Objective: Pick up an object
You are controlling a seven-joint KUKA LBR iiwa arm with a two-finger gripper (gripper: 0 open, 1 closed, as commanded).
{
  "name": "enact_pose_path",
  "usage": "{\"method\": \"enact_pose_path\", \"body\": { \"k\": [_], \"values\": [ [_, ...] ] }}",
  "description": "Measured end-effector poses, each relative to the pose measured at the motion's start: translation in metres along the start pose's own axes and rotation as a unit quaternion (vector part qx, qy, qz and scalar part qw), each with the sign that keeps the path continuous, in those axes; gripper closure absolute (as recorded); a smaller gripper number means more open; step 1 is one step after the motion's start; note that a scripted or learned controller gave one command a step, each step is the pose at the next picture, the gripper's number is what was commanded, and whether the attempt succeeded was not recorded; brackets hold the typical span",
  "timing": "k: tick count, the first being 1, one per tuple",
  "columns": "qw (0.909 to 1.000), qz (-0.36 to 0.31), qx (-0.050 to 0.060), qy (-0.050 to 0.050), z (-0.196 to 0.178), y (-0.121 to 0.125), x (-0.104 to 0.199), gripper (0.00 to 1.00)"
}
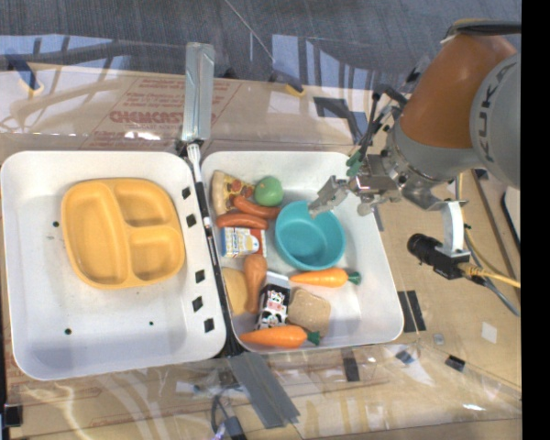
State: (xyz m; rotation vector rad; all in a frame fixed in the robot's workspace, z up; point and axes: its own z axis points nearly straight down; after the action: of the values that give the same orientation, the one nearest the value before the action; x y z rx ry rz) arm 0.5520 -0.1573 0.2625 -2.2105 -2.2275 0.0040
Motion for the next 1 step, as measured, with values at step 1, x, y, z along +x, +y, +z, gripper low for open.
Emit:
{"method": "enact_pose_path", "body": {
  "k": [1],
  "values": [
    [0.9988, -0.048, 0.007, 0.002, 0.1306, 0.0442, 0.0138, 0.00]
  ]
}}
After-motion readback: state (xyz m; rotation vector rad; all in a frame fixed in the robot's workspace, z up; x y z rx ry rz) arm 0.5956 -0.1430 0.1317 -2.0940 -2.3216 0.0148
